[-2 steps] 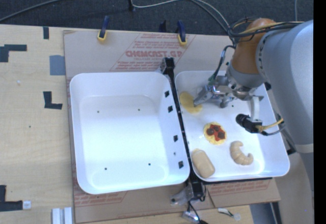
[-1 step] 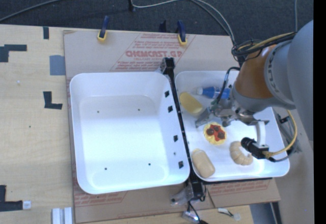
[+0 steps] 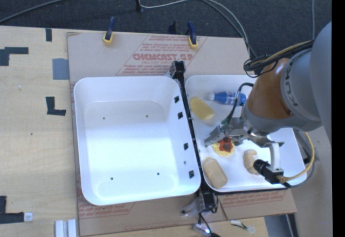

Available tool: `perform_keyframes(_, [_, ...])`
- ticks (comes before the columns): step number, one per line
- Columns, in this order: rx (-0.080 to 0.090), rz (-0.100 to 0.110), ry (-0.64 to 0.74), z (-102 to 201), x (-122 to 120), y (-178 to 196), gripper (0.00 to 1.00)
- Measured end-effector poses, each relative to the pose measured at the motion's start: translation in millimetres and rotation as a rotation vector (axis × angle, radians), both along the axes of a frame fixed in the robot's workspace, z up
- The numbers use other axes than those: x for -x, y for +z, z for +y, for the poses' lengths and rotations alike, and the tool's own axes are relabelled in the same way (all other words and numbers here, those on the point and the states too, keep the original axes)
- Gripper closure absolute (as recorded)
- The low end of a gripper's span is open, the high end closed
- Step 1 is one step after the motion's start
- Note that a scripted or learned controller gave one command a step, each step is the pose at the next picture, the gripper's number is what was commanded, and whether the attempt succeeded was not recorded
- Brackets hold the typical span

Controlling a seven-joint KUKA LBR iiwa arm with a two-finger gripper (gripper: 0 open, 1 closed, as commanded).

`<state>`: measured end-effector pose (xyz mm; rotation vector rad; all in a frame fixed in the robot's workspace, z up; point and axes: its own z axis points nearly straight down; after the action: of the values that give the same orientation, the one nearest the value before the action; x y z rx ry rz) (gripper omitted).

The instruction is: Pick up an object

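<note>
As it hangs low in the right bin (image 3: 294,141), the gripper (image 3: 225,141) spreads its jaws over a red-and-yellow toy (image 3: 224,147), gripping nothing.

Bright, even overhead light; the left bin (image 3: 129,139) glares white, soft shadows inside its walls, the picture slightly soft throughout.

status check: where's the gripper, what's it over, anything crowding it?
Gripper low in right bin, fingers spread. Directly over yellow-and-red toy; not gripped. Yellow block, tan oval piece and blue-capped bottle close around.
</note>
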<state>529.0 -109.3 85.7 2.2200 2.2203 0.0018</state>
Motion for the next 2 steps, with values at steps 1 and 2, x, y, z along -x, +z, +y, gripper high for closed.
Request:
perform_keyframes(1, [0.000,0.000,0.000,0,0,10,1.00])
perform_keyframes(2, [-0.003,-0.005,0.006,79,16,102,1.00])
